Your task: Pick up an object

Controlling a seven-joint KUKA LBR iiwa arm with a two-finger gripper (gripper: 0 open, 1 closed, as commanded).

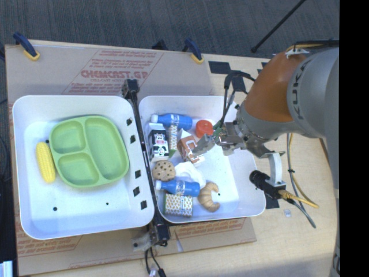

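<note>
I am working in a robotics lab, reaching over clamped white bins (23,154) on a cardboard-covered desk (115,68).

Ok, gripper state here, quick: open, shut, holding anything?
Gripper: low in the right bin, at the brown packet; open or shut cannot be told.

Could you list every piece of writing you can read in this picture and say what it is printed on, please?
"CHEMCAST GP": red print on the brown cardboard sheet behind the bins; the smaller red lines above and below it are too blurred to read.
"KU...": dark letters down the grey arm, partly cut off.
Labels on the blue bottles, the small carton and the patterned box: too small to read.
</note>
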